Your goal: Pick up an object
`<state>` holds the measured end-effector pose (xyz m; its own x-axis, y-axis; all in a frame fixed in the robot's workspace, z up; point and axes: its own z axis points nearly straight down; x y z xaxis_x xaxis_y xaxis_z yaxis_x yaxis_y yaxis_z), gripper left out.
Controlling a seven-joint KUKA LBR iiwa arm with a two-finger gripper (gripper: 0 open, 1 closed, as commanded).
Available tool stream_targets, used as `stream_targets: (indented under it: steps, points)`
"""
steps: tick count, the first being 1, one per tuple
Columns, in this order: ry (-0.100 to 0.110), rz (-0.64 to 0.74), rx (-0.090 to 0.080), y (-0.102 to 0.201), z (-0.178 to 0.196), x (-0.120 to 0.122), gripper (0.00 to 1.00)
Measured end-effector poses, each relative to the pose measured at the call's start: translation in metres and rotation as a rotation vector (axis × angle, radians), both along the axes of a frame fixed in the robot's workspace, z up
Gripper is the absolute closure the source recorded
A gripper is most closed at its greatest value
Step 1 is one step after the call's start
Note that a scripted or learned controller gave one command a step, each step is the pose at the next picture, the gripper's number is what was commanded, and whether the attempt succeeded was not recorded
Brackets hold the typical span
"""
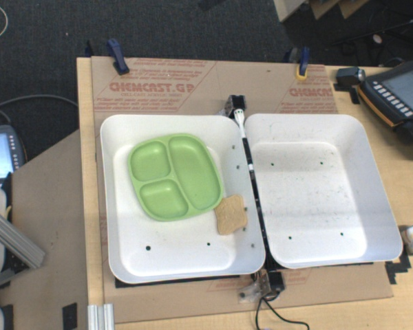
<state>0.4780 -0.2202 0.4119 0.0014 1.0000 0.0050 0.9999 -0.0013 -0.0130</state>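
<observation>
- The bench top is covered by a brown board (193, 81) printed with red lettering, and both bins lie on it side by side.
- The right bin (376, 184) is white and shallow. Its floor is flecked with small dark specks and a few dark dots.
- The left bin (111, 184) is the same kind. Its right rim meets the right bin's left rim along the middle of the board.
- A green divided plate (175, 177) lies flat in the left bin, nearer the far edge than the near one and slightly turned. It has three compartments: two smaller ones on its left side and one long one on its right.
- A handheld control unit (392, 98) with a dark screen rests off the board's far right corner.
- A thin black strip (251, 177) runs along the seam between the two bins, from the far edge towards the near edge.
- A small tan, roughly square block (230, 215) lies on the left bin's floor. It touches the plate's near right corner and sits close to the bin's right rim.
- A blue clamp (117, 56) grips the board's far edge near its left corner.
- A yellow-and-blue clamp (303, 64) grips the same edge further right.
- How the gripper stands, wide or narrow, I cannot tell.
</observation>
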Motion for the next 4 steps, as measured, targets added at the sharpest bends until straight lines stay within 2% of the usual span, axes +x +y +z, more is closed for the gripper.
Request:
stream_targets:
  steps: [1,2,3,4]
  points:
    - [-0.03,0.005,-0.012,0.022,0.132,0.027,1.0]
    - [0.001,0.001,0.0,0.045,0.002,-0.001,1.0]
    - [-0.031,0.005,-0.01,0.065,0.131,0.014,1.0]
    - [-0.003,0.0,-0.003,0.063,0.018,0.0,1.0]
